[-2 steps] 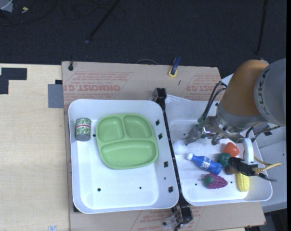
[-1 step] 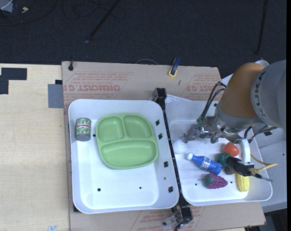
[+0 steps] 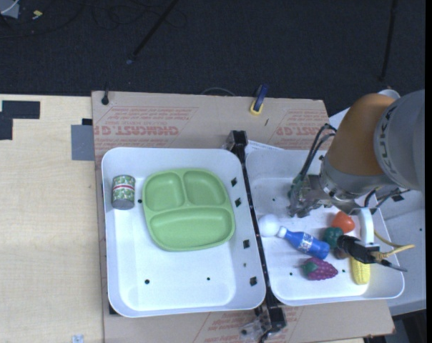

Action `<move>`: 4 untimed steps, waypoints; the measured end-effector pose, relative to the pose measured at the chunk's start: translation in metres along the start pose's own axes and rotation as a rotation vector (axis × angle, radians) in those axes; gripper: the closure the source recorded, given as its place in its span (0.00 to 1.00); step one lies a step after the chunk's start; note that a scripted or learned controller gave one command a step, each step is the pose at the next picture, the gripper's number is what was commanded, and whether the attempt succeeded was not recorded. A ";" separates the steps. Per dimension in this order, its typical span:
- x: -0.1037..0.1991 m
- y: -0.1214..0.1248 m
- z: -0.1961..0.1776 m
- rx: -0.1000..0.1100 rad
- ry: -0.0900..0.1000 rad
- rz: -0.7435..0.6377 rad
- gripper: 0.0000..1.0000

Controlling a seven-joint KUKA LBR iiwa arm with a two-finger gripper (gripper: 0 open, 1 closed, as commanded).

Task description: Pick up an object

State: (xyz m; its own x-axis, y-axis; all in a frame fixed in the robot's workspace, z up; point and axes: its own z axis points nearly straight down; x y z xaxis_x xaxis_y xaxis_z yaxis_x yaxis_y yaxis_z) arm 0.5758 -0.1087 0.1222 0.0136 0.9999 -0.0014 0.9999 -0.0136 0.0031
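Lying in the right bin, the toys sit bunched in its near right part. A blue bottle with a white top end lies on its side, pointing towards the divider between the bins. Beside it to the right are an orange-red piece and a small green piece, close together. A purple bunch of grapes and a yellow corn cob lie nearer the front rim.

The end effector hangs over the bare white floor of that bin, just behind the bottle and apart from it. It is dark and small in the view, so I cannot tell whether it is open or closed, and nothing is seen in its hold. The grey arm with its orange band covers the bin's far right corner.

The left bin holds a green divided plate and, at its left wall, a small upright can whose label is too small to read.

Both bins rest on a brown cardboard sheet with printed lettering, and a blue and yellow clamp grips its far edge. The sheet lies on a pale wood worktop that bears a grey patch and black patches. Dark carpet with loose cables lies beyond. The bins' front edge hides part of the cardboard.
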 end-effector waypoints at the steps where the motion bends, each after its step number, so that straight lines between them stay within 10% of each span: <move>1: -0.011 0.006 -0.055 0.001 0.001 -0.006 1.00; 4: 0.070 -0.036 -0.107 0.007 0.004 -0.016 1.00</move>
State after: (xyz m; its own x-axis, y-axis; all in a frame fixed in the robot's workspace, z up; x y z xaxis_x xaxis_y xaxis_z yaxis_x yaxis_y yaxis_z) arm 0.5408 -0.0376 0.2292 -0.0028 1.0000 0.0028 1.0000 0.0028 -0.0043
